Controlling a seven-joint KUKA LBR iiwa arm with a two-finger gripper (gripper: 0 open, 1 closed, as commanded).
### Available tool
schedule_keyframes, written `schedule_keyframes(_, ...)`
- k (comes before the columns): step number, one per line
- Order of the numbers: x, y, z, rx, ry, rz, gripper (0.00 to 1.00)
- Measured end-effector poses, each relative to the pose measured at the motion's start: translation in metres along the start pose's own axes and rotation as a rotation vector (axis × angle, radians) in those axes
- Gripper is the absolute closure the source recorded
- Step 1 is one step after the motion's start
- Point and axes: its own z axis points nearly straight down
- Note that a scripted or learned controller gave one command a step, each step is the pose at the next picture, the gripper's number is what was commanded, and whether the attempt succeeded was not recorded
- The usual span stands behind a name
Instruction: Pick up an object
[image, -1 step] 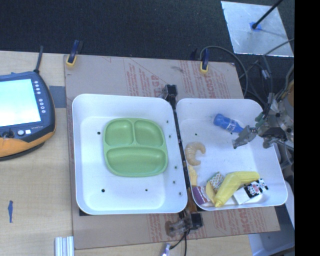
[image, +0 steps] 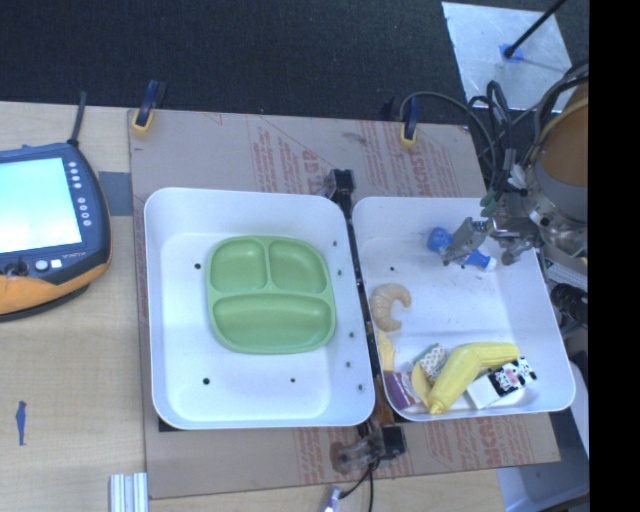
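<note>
My gripper (image: 488, 246) hangs over the far right part of the right bin (image: 450, 215), open, its fingers spread either side of a small blue object (image: 440, 240). Part of that blue object is hidden by the left finger (image: 463, 244), and I cannot tell whether the fingers touch it. Nearer the front of the same bin lie a tan croissant-shaped toy (image: 390, 304), a yellow banana (image: 466, 368), a black-and-white block (image: 510, 378), a small checkered piece (image: 432, 360) and a purple item (image: 400, 390).
The left bin (image: 170, 230) holds a green divided plate (image: 270, 295). A teach pendant (image: 40, 215) lies on the bench at far left. Cables and the arm's body (image: 560, 150) crowd the back right corner. Clamps (image: 342, 183) join the bins.
</note>
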Motion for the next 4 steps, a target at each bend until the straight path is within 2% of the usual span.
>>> schedule_keyframes(1,-0.001,0.031,-0.014,-0.001,0.002,0.003,0.0)
schedule_keyframes(3,-0.028,0.077,0.015,-0.002,-0.002,0.001,0.0)
schedule_keyframes(4,-0.02,0.097,0.012,-0.002,0.001,0.002,0.0)
